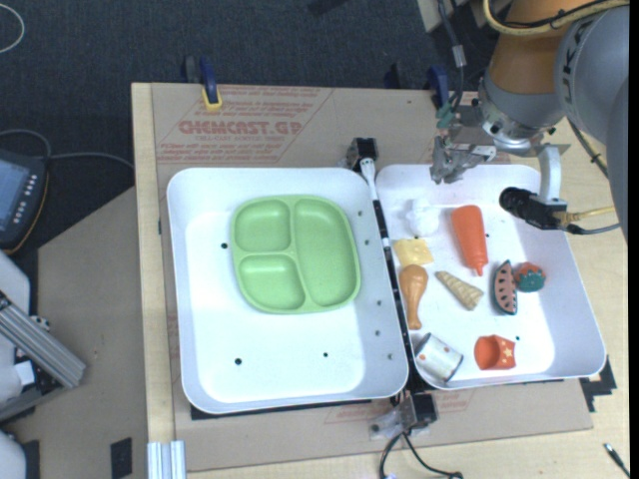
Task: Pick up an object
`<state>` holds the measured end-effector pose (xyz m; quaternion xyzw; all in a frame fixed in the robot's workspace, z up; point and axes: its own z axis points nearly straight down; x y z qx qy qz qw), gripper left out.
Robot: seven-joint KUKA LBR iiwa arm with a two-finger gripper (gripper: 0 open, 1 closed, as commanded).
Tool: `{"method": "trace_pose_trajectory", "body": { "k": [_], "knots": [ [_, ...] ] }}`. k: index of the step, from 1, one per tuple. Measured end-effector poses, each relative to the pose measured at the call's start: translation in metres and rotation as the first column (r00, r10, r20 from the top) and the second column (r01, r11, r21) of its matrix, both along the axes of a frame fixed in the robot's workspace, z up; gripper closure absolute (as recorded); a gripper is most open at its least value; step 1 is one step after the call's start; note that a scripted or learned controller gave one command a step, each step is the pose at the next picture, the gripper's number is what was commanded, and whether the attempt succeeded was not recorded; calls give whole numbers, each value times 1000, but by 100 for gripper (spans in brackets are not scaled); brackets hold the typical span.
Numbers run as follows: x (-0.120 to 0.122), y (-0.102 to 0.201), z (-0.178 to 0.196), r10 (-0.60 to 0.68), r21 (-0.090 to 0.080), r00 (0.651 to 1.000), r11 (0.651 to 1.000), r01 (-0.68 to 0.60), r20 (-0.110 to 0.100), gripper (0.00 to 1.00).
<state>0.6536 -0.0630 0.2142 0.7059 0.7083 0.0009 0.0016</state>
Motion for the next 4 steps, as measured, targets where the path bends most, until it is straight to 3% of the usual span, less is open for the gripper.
{"method": "trace_pose_trajectory", "body": {
  "k": [1, 2, 3, 4],
  "knots": [
    [0, -1, 22, -3, 0, 1000, 1000, 3, 2, 100],
    [-3, 5, 16, -3, 1, 1000, 1000, 3, -5, 100],
    [10, -5, 3, -4, -1, 1000, 1000, 4, -1, 100],
    [6, 8, 11, -2, 0, 1000, 1000, 2, -2, 100]
  ]
}}
